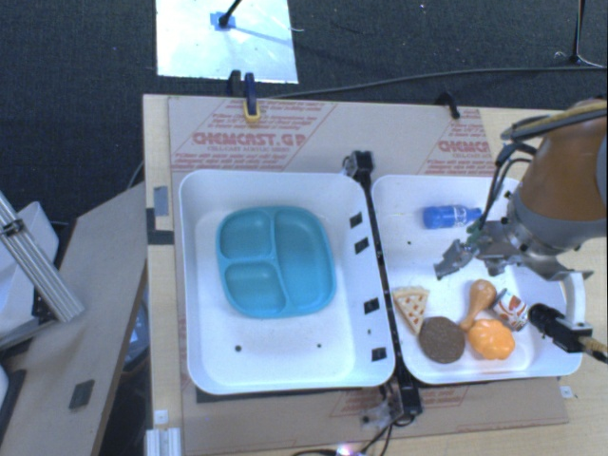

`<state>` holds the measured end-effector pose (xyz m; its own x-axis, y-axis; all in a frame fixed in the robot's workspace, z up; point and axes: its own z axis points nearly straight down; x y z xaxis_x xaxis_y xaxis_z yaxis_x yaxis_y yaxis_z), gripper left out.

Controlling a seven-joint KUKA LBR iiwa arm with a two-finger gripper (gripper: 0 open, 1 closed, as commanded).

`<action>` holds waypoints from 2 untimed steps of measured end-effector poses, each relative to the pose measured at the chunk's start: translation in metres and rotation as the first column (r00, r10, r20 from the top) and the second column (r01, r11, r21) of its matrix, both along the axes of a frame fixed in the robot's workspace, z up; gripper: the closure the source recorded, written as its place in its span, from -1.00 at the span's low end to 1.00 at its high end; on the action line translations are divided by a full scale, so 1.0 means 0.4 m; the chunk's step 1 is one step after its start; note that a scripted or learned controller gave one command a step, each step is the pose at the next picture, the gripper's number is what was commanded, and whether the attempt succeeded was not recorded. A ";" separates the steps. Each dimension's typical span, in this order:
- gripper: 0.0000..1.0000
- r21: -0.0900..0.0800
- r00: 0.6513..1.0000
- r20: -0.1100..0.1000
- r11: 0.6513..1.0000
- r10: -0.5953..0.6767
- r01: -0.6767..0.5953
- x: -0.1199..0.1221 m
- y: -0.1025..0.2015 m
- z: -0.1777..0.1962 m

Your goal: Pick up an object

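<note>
Just below and right of the claw (461, 257), a toy drumstick (481, 300) is seen in the right bin (408, 198), its long axis tilted toward the claw. Whether the claw is clenched cannot be told.

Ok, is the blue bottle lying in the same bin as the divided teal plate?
No, the blue bottle lies in the right bin, while the teal plate sits in the left bin.
</note>
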<state>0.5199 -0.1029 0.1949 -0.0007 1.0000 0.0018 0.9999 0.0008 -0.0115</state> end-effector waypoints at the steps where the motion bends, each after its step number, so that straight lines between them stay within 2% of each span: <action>1: -1.00 -0.002 1.000 0.013 1.000 0.003 -0.003 0.007 0.000 0.015; 2: -1.00 -0.001 1.000 0.009 1.000 0.001 -0.001 0.010 -0.003 -0.090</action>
